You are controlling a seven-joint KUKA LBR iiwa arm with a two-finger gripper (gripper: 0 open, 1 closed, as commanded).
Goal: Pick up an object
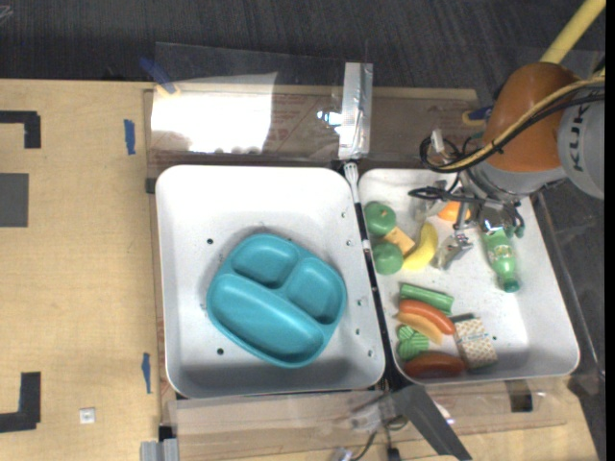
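Camera view: green bottle lengthwise near-to-far, beside gripper.

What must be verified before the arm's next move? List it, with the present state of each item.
1. Gripper is over the right bin, which holds the objects: ok.
2. Something held between the fingers: cannot tell; they are too small and cluttered in the camera view.
3. Nearest targets identified: yellow piece just left of the gripper, green bottle just right of it: ok.
4. Room around targets: not ok near the left wall, where two green round pieces and the yellow piece crowd together.
5. Cables off the wrist hang above the bin, not into it: ok.
6. Left bin holds a teal divided tray, away from the gripper: ok.
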